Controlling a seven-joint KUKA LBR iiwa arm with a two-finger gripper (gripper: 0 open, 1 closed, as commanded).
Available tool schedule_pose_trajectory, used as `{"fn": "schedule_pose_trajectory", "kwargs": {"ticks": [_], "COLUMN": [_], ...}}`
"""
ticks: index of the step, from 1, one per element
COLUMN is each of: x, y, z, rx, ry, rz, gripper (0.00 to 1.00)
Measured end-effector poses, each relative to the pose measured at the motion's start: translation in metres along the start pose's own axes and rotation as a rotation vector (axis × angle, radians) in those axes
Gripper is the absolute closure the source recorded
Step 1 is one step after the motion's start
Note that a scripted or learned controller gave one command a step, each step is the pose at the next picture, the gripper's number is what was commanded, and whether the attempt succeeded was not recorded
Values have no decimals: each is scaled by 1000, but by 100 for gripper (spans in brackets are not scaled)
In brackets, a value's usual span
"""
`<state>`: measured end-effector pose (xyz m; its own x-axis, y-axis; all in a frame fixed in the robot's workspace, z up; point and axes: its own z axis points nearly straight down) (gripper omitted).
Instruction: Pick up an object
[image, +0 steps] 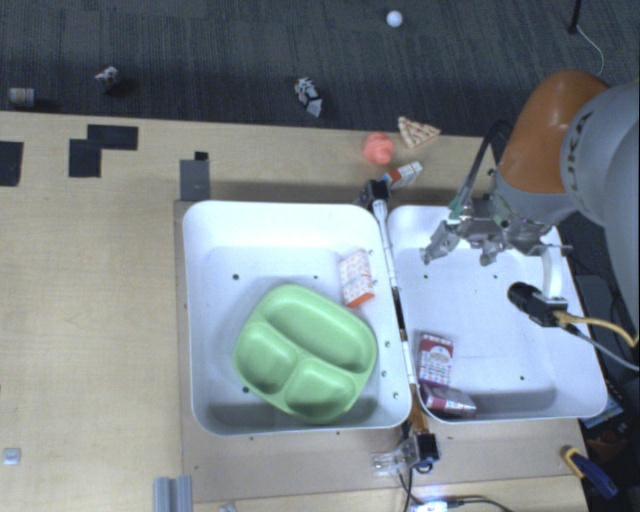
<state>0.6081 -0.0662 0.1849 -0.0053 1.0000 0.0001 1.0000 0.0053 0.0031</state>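
Filling the left bin (205, 300), a green tray (305, 350) beside a packet (355, 277).

A light wood counter (90, 330) fills most of the frame, its far edge running across the upper part. Beyond that edge, along the top of the frame, lies a dark grey ribbed carpet floor (220, 45). Black square patches (100, 148) mark the counter at the upper left. Small bits of litter sit on the carpet, among them a white ball (394, 18) near the top centre. The light is even and soft.
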Motion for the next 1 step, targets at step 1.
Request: {"fn": "schedule_pose_trajectory", "kwargs": {"ticks": [1], "x": [-34], "y": [-14], "z": [98], "rx": [-4], "ry": [-1], "rz": [2], "gripper": [0]}}
